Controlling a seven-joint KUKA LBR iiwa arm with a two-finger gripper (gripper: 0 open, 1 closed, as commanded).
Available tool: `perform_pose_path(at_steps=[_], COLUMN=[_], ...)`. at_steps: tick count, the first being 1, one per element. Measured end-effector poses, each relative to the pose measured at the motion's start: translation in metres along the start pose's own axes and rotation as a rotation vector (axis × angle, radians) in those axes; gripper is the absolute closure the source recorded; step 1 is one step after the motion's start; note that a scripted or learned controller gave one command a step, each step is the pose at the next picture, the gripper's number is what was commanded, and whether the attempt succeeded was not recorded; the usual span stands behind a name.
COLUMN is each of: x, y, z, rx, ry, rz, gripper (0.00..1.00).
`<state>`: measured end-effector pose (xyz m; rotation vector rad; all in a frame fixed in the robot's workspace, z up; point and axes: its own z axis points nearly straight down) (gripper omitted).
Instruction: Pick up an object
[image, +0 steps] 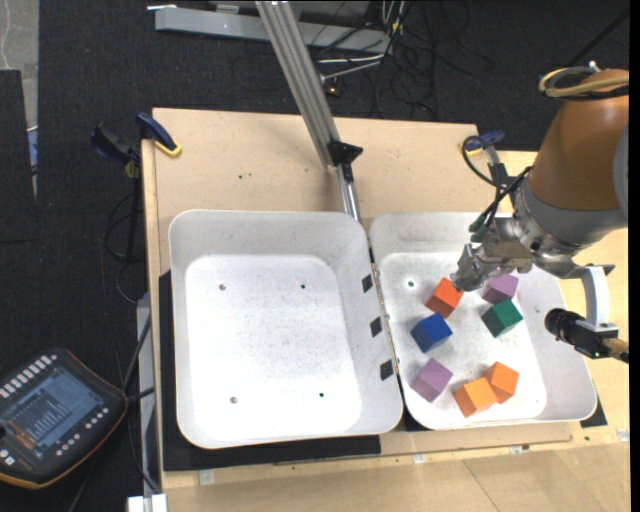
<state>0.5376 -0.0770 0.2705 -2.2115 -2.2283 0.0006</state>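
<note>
The right bin (400, 240) holds several small blocks. My gripper (472, 276) hangs low over the bin's middle, reaching in from the right. Just below and left of its tip lies a red-orange block (444, 297), touching or nearly touching it. A light purple block (501, 288) sits right beside the tip, partly covered by the wrist. A blue block (431, 331) and a green block (502, 317) lie a little nearer the front. Nothing is visibly lifted off the bin floor.
Near the right bin's front edge lie another purple block (433, 379) and two orange blocks (474, 397) (503, 380) close together. The left bin (190, 250) stands alongside. A grey pole (305, 85) slants down to the gap between the bins.
</note>
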Motion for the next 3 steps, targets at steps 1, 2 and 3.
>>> perform_pose_path(at_steps=[1,2,3], x=[0.046,0.094,0.139], y=[0.023,0.045,0.062], z=[-0.003,0.016,0.013], rx=[-0.005,-0.003,-0.005], ry=[-0.001,-0.001,0.000], rz=[0.000,0.000,0.000], gripper=[1.00,1.00,1.00])
